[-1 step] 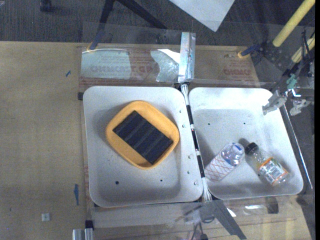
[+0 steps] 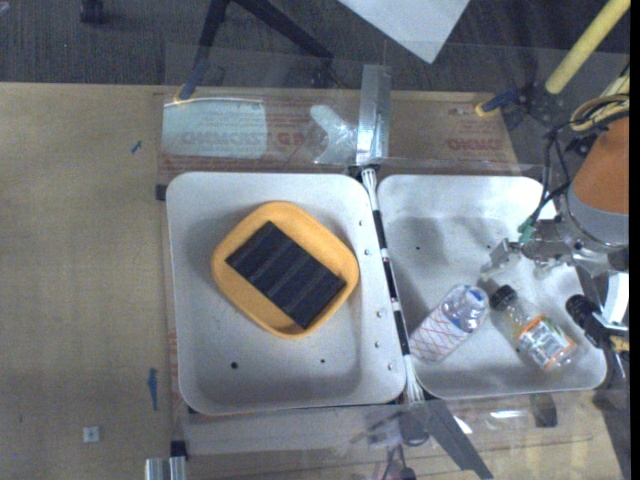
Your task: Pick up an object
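In the left bin (image 2: 200, 368) lies a rounded orange object (image 2: 284, 267) with a black ribbed panel on top. The right bin (image 2: 450, 203) holds two small bottles lying on their sides. One is a clear bottle (image 2: 450, 323) with a red-patterned label, near the bin's left wall. The other is a black-capped bottle (image 2: 533, 332) with an orange label, toward the front right corner. My gripper (image 2: 512, 250) hangs over the right side of the right bin, just behind the black-capped bottle and apart from it. Nothing shows in its grasp.
The grey arm with its orange band (image 2: 608, 176) comes in over the right bin's right rim. A raised divider (image 2: 385, 268) separates the two bins. Taped plastic and a metal bracket (image 2: 374, 118) lie behind the bins. Bare wooden bench (image 2: 80, 268) spreads to the left.
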